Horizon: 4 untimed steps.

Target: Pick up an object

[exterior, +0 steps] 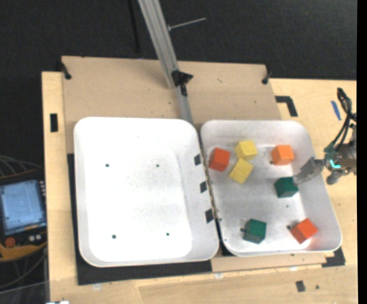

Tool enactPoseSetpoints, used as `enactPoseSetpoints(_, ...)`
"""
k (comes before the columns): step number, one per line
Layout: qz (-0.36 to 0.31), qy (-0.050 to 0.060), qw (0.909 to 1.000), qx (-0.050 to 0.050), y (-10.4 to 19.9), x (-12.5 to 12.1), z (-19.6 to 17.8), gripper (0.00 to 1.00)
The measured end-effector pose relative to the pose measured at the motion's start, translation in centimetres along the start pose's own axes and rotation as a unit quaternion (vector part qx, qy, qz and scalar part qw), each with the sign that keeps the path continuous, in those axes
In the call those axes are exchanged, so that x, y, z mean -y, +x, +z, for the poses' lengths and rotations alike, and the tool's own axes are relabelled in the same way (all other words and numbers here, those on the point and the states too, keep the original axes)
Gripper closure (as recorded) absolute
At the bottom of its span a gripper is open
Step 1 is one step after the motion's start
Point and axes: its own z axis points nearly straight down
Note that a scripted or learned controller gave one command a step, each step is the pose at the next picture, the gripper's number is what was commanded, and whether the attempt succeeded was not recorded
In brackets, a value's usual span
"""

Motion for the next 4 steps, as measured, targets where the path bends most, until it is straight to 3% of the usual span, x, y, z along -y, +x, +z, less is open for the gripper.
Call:
enactPoseSetpoints(1, 0.000, -0.002, 1.0000, 0.001, 0.0, -0.1, -0.2, 0.00)
enactPoseSetpoints(4, 0.002, 0.001, 1.0000, 0.001, 0.1, 0.6, 14.7, 0.00)
